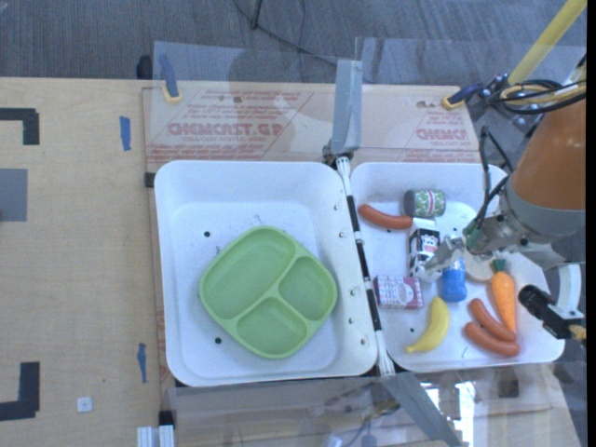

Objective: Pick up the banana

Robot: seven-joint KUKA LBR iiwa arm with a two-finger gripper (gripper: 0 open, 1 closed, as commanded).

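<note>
Camera view: the banana (430,328) lies in the right bin (391,180), at its near edge, just beside a pink carton (400,292) and a blue bottle (453,281). The gripper (436,255) hangs above the bin's middle, farther than the banana; finger state cannot be determined. The left bin (177,194) holds a green divided plate (267,292).

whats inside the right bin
The right bin holds a banana, a carrot, three sausages, a small can, a pink carton and a blue bottle. The gripper and arm cover part of its floor.
</note>
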